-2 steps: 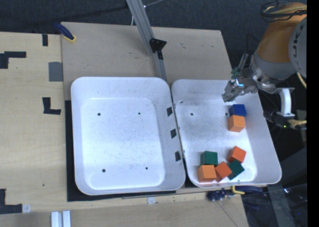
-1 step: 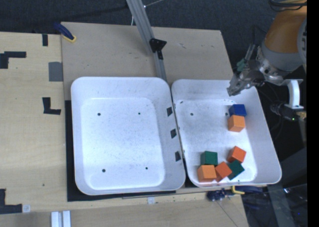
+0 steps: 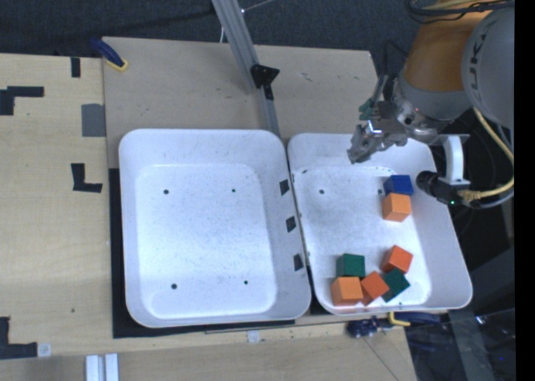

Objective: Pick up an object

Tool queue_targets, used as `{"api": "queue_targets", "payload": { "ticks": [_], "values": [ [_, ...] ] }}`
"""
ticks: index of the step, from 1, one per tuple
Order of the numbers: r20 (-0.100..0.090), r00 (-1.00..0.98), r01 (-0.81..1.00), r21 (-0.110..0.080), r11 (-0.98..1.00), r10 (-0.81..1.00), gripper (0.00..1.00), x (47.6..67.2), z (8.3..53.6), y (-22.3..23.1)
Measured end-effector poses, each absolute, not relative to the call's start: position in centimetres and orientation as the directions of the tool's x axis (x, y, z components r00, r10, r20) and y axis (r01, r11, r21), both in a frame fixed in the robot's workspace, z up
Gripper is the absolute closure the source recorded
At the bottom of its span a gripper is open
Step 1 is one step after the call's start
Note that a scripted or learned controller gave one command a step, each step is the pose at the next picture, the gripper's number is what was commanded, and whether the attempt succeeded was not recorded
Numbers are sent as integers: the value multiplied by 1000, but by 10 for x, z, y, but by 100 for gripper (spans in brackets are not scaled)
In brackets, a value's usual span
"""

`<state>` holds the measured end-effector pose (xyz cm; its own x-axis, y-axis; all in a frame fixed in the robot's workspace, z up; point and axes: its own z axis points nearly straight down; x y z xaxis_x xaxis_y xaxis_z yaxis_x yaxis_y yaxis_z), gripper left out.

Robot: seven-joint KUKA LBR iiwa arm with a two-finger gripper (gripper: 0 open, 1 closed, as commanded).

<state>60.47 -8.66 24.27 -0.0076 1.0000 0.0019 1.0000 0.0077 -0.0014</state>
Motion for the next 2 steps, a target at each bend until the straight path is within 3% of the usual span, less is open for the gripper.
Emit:
{"api": "queue_targets", "payload": {
  "ticks": [1, 2],
  "values": [
    [2, -7, 1000, -2, 7, 1000, 100, 598, 244, -38],
    [2, -8, 1000, -1, 8, 1000, 100, 603, 251, 17]
  ]
}}
